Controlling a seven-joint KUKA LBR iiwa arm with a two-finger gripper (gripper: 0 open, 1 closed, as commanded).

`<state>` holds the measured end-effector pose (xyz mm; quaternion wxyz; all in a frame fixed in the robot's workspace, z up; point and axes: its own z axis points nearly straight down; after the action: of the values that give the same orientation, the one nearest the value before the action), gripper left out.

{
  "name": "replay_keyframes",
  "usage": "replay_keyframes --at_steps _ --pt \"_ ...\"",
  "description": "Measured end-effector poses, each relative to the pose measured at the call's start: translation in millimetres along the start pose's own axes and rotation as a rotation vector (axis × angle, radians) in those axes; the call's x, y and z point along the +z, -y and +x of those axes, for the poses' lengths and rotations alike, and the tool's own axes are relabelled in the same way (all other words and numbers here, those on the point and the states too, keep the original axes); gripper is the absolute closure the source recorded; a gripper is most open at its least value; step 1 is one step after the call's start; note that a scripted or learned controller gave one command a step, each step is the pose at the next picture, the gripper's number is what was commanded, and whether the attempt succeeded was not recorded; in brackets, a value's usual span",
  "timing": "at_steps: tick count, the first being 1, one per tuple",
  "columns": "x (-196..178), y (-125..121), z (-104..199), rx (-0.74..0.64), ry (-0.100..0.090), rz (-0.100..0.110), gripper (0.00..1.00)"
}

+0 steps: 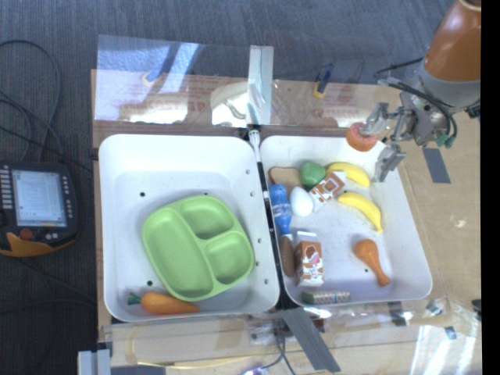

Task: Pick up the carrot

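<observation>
Carrot (166, 304), left bin's (117, 162) near edge beside green plate (199, 246): gripper (383, 135), far right, state unclear, should descend along its length.

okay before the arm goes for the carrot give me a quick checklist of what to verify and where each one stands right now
1. Carrot visible in the left bin, front corner: ok.
2. Carrot top unobstructed: ok.
3. Side room: not ok, green plate lies close alongside.
4. Pincer above the carrot: not ok, it is over the right bin's far corner.
5. Pincer free of load: cannot tell; a red-orange object sits beside it.
</observation>
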<state>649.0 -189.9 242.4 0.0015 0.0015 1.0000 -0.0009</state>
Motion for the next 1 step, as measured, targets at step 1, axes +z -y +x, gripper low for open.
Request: replay_keyframes --at_steps 1 --pt "105.7 13.3 51.9 -0.100 0.022 0.006 0.00"
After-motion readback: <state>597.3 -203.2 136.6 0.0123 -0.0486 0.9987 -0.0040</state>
